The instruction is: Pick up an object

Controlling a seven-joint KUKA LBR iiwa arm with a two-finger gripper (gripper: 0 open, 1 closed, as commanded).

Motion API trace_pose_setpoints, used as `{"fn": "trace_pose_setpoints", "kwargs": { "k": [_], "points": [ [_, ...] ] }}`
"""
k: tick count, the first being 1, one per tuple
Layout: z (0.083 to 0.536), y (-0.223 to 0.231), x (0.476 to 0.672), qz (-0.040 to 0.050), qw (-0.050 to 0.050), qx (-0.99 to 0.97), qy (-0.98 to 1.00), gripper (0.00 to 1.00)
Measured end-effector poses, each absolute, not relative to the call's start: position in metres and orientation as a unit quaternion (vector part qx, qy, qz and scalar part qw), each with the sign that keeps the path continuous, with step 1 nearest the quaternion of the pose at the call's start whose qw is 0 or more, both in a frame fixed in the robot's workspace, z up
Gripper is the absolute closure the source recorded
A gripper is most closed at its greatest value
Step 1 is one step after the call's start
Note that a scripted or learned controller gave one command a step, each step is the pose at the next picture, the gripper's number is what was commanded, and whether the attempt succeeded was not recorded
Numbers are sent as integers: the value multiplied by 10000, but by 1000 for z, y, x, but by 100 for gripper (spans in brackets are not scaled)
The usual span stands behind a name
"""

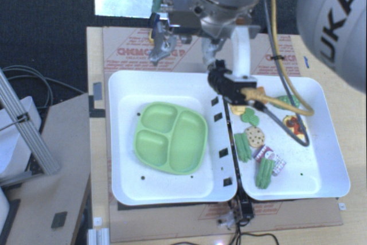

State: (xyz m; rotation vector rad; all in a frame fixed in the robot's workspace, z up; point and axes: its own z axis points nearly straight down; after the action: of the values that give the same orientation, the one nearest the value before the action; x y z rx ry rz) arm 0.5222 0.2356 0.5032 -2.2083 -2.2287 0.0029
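Green plate (171,137) lies alone in left bin (123,123); grip its rim. Hand (162,50) hovers past the back edge, opening untellable.

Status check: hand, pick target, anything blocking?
Hand over cardboard behind left bin, nothing seen in it. No pick yet: green plate in left bin, cookie and green pods in right bin. Nothing lying on the plate.

Two bins sit side by side on the bench (96,60); the left bin (123,94) holds a divided plate (171,137) near its middle; the right bin (321,146) holds a cluster by its left wall: a cookie (253,136), a bean pod (242,147) just left of it, a packet (272,159) before the cookie, and a second pod (264,173) touching the packet.
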Motion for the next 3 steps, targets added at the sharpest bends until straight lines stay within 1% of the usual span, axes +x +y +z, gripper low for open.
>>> {"fn": "trace_pose_setpoints", "kwargs": {
  "k": [1,2,3],
  "points": [
    [454,234,485,16,10,-7052,-7090,0],
    [295,147,485,77,25,-7101,-7041,0],
    [351,175,487,-30,-10,-7050,-7092,0]
  ]
}}
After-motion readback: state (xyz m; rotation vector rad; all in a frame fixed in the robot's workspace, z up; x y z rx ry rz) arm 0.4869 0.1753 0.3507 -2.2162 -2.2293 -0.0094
